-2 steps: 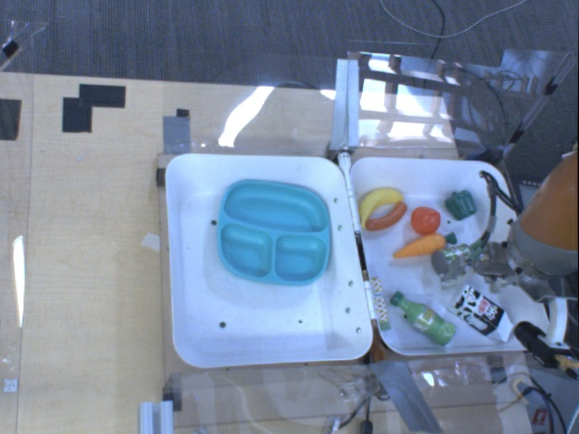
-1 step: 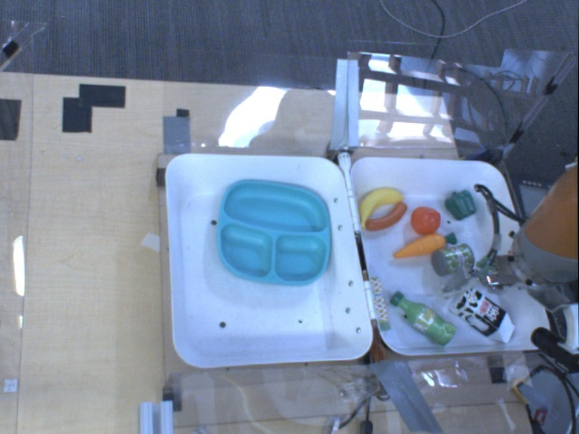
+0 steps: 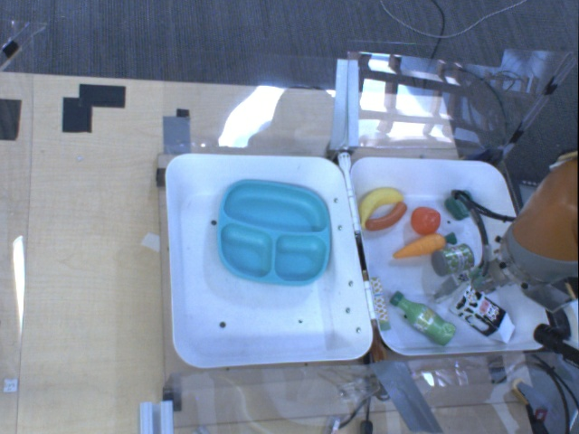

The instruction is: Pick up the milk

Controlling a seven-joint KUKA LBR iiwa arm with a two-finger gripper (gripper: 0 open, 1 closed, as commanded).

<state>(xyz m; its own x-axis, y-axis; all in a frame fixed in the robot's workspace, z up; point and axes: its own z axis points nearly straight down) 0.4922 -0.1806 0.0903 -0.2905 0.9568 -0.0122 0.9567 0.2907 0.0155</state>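
Note:
The milk (image 3: pixel 481 314) is a small black-and-white carton lying on its side near the front right corner of the right bin (image 3: pixel 507 188). My gripper (image 3: pixel 467 289) hangs just above the carton's upper left end, between it and a grey tin can (image 3: pixel 452 259). The gripper is open; one finger (image 3: pixel 446 288) points left toward the can's base and the other sits by the carton's top edge. Nothing is held between them. The orange band of the arm (image 3: pixel 552 220) rises at the right edge.
The right bin also holds a banana (image 3: pixel 378 200), a sausage (image 3: pixel 387 215), a tomato (image 3: pixel 425 220), a carrot (image 3: pixel 419 247), a green bottle (image 3: pixel 423 320) and a dark green item (image 3: pixel 460 206). A blue divided plate (image 3: pixel 273 231) lies in the left bin (image 3: pixel 190 269).

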